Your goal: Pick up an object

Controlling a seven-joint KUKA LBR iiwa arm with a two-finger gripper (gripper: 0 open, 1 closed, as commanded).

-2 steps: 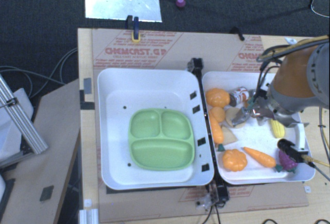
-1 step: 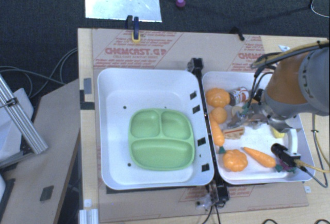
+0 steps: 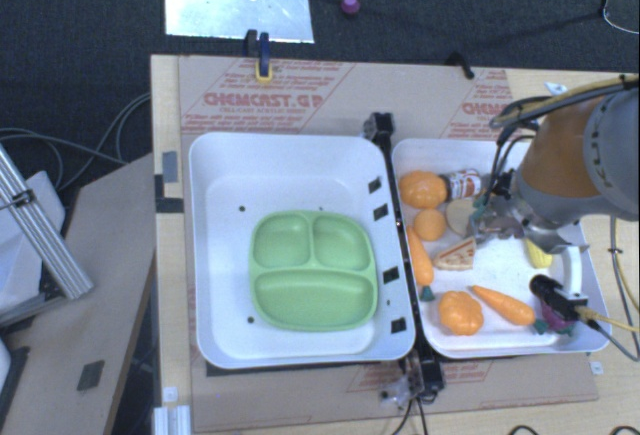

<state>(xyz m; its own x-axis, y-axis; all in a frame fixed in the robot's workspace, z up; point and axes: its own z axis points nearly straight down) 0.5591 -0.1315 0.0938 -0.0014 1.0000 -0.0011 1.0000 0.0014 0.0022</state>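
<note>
- right bin, near edge: orange fruit at the front, carrot just beside it on the right, lying flat and pointing into the bin; something dark with a purple bit sits past the carrot's thick end, too small to identify
- a long orange piece lies along that bin's left wall
- mid bin: sandwich wedge, flat, just beside the gripper
- gripper is low in the bin, between the wedge and a pale round piece; cannot tell its opening from this angle, wrist and cables cover it; nothing visibly in its grasp
- arm comes in from the right and covers the bin's right half
- further back: small orange ball, bigger orange fruit behind it, small bottle on its side touching that fruit
- left bin: green divided plate only, well apart from the gripper
- step, my read: approach/descent onto a target, likely the wedge or the pale piece; grasp not confirmed
- next move needs: centre over one item, close, lift straight up; items are packed close here so a neighbour may get nudged or pinched along
- wedge is flat and thin, so I'd expect a low grip at the edges
</note>
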